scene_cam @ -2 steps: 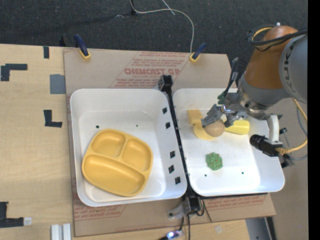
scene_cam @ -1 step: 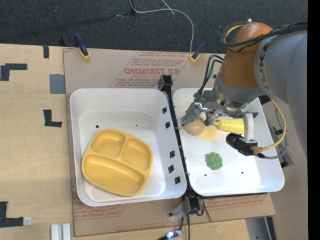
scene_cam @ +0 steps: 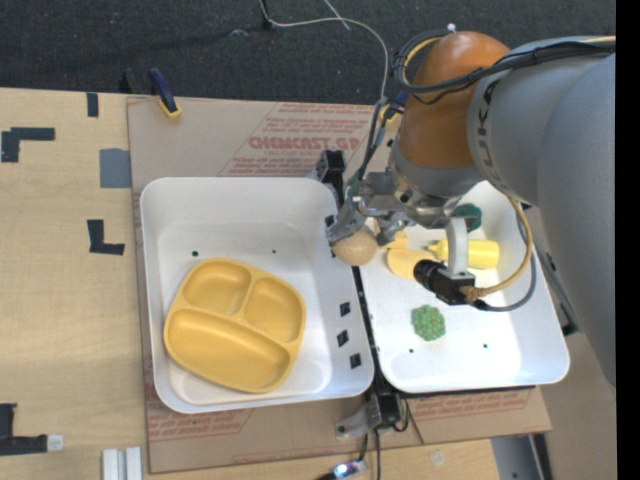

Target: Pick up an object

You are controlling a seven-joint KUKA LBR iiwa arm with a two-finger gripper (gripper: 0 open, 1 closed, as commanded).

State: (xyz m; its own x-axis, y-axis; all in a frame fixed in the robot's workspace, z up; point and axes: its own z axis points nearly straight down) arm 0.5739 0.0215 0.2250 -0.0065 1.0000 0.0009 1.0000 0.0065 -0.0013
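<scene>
2 shallow white bins stand side by side on a brown cardboard sheet [scene_cam: 270,138] with red print. The left bin [scene_cam: 160,208] holds a yellow divided plate [scene_cam: 235,323] with 3 compartments, lying near the front left corner. The cardboard lies on a light wooden bench [scene_cam: 60,298] that carries several black tape marks [scene_cam: 100,238]. A blue and yellow clamp [scene_cam: 165,93] sits at the back left corner of the cardboard. Behind the bench the floor is dark carpet [scene_cam: 150,18], with a thin cable [scene_cam: 340,18] on it.

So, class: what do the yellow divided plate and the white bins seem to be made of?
Yellow divided plate: likely moulded plastic, smooth with a soft sheen, rounded compartment ridges. White bins: probably thin formed plastic, glossy, with rounded corners and rolled rims.
</scene>
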